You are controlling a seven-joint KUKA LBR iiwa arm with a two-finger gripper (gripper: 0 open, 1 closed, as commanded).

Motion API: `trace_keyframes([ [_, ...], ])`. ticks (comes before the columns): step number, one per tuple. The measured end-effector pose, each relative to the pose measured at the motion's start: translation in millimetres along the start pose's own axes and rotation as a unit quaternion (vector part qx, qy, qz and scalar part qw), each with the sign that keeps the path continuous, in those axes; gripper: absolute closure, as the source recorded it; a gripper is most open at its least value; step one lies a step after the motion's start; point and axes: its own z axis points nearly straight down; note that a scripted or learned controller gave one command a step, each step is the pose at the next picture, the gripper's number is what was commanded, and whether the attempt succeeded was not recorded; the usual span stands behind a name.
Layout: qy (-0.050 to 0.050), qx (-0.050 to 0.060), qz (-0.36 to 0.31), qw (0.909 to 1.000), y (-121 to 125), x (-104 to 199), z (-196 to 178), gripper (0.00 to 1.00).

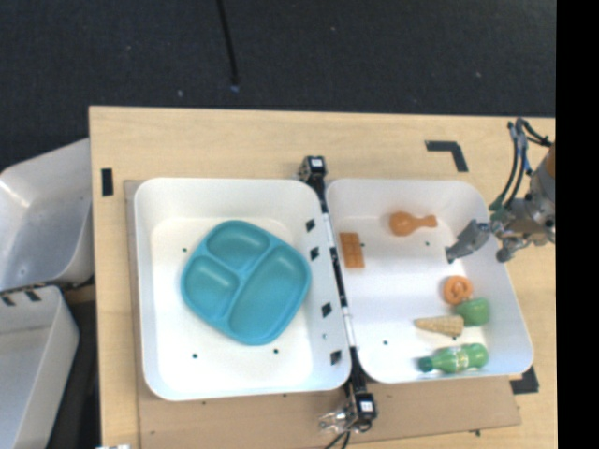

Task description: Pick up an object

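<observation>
We see the gripper [487,244] at the far right side of the right bin [393,297], above its floor, on a grey arm [533,209] that reaches in over that bin's right rim. Its two dark fingers [465,241] stand apart, and we see nothing between them; the white floor of the bin shows in the gap.

All the loose objects lie in the right bin. Towards its back wall rests an orange pear-shaped toy [412,223], smooth, with a round body and a narrower neck that points right. Against the bin's left wall lies a small orange-brown block [352,250], flat and rectangular. Near the bin's right wall, just in front of the gripper, sits a round orange piece [457,290] with a ridged top; a light green rounded piece [474,311] touches it on the front side. A pale beige cone [440,325] lies on its side just beside the green piece, its tip pointing towards the bin's left wall. At the bin's front right corner a green bottle [456,358] lies flat along the front wall, with its darker cap end towards the left.

Beyond the right bin's left wall lies the left bin [150,344], which bears a blue sectioned plate [245,281] with three compartments, resting flat.
</observation>
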Motion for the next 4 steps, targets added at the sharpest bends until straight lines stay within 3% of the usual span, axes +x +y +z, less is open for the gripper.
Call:
trace_keyframes([
  [1, -0.002, -0.006, -0.002, 1.0000, 2.3, 0.5, -7.1, 0.00],
  [2, -0.001, -0.004, -0.001, 1.0000, 8.1, 7.3, 41.6, 0.00],
  [4, -0.001, -0.004, 0.000, 1.0000, -10.2, 10.8, 139.5, 0.00],
])
